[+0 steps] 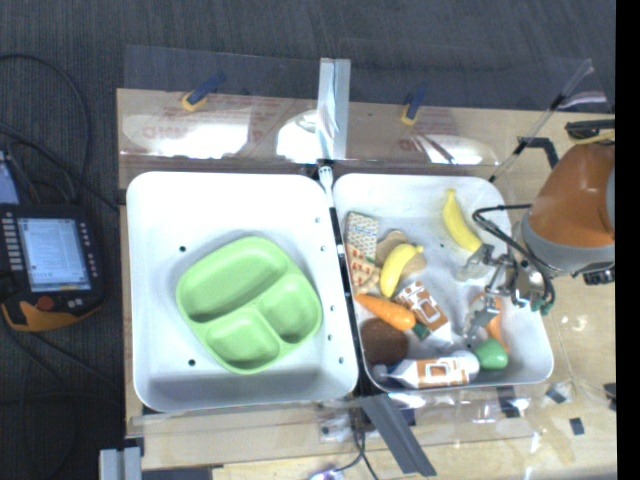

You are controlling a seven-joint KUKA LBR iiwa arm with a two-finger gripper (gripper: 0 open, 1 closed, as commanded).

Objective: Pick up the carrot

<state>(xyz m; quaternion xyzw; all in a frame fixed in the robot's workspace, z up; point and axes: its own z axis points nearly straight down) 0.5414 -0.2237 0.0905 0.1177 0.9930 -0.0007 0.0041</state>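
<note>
Carrot (386, 311) in right bin (520, 363), beside banana (397, 266).

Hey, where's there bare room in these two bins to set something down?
Left bin: bare floor all around the green tray, widest along the back. Right bin: a bare strip along the back, left of the banana. Its front is crowded around the carrot, bottle and tool.

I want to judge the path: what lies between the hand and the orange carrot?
In the camera view, a small brown-and-white carton lies between the hand and the orange carrot, with bare white bin floor beyond it.
</note>
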